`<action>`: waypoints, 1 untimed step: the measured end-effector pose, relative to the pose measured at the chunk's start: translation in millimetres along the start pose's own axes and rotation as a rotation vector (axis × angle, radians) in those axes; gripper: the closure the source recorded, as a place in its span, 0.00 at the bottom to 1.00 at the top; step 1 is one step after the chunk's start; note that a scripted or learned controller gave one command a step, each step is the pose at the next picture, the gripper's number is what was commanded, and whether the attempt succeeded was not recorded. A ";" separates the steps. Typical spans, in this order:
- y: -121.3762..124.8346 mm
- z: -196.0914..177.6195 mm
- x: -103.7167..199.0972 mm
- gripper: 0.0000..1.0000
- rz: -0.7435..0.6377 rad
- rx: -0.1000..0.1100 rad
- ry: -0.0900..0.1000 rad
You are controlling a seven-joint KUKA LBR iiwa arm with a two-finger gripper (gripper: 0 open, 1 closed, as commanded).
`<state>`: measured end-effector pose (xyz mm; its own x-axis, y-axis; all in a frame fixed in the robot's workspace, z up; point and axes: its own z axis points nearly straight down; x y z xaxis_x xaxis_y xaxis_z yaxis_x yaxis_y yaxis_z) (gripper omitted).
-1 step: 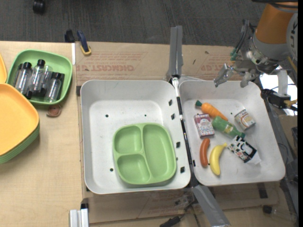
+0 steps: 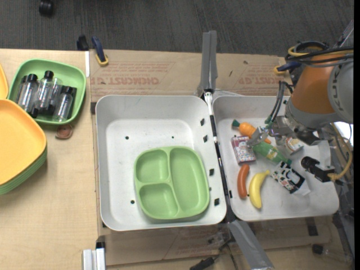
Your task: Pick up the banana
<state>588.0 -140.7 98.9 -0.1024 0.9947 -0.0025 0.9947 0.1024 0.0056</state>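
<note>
The yellow banana [image 2: 257, 189] lies in the right bin [image 2: 315, 207], near its front edge, curved and pointing toward the front. A red-orange sausage [image 2: 242, 180] lies right beside it on the left. My gripper [image 2: 272, 134] hangs over the middle of the right bin, above a green bottle-like item [image 2: 266, 151]. It is behind the banana and a little to its right, well apart from it. The grey arm with its orange band [image 2: 314, 91] reaches in from the right.
The right bin also holds a pink packet [image 2: 243, 149], an orange carrot-like piece [image 2: 246, 129] and a black-and-white packet [image 2: 288, 179]. A green divided plate [image 2: 170, 181] lies in the left bin [image 2: 112, 151]. A green tray of bottles [image 2: 48, 91] and stacked yellow plates [image 2: 17, 145] sit far left.
</note>
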 end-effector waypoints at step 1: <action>-84.1 1.6 13.9 0.00 0.015 -0.002 0.002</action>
<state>502.9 -135.5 96.8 -0.0871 0.9962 -0.0005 0.9962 0.0871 0.0078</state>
